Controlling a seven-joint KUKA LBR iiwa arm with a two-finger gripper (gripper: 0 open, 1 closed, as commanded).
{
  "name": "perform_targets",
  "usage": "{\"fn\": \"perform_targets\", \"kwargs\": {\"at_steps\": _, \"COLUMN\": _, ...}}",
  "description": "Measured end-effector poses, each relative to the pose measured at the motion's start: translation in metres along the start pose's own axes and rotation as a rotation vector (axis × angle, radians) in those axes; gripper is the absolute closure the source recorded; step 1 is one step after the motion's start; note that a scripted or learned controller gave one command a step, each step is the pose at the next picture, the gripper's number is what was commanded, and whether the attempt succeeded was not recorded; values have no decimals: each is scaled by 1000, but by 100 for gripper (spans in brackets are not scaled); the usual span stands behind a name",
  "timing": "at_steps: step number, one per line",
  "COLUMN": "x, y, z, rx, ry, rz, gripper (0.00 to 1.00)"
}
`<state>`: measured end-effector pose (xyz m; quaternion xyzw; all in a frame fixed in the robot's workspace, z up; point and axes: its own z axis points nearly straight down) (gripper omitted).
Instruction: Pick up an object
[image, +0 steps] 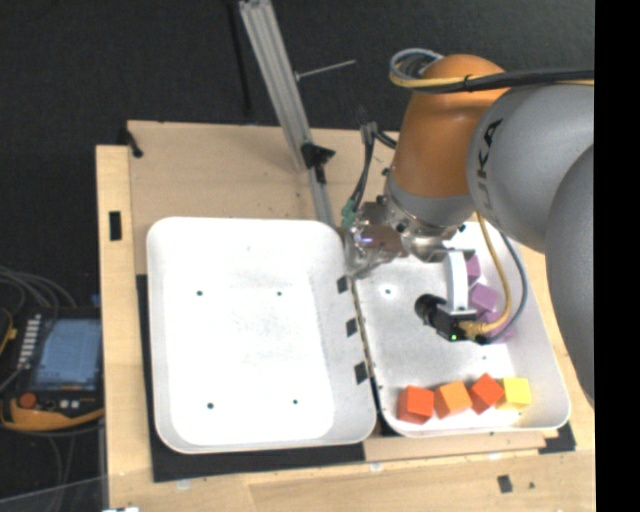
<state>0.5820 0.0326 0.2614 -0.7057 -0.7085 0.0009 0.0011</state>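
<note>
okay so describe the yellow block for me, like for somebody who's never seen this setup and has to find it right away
Start at the right-hand white bin, the one the arm hangs over. Along its near edge sits a row of four small blocks. The yellow block is the rightmost in that row; the rest are orange or red-orange, so it is the only yellow one.

The pale wooden bench (115, 300) fills the middle of the frame. 2 shallow white bins lie directly on it, touching side by side: the left bin (175, 300) at center-left, the right bin (545, 385) at lower right.
</note>
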Motion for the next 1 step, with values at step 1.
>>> {"fn": "perform_targets", "kwargs": {"at_steps": 1, "x": 47, "y": 5, "z": 20, "rx": 2, "ry": 0, "rz": -2, "gripper": 100}}
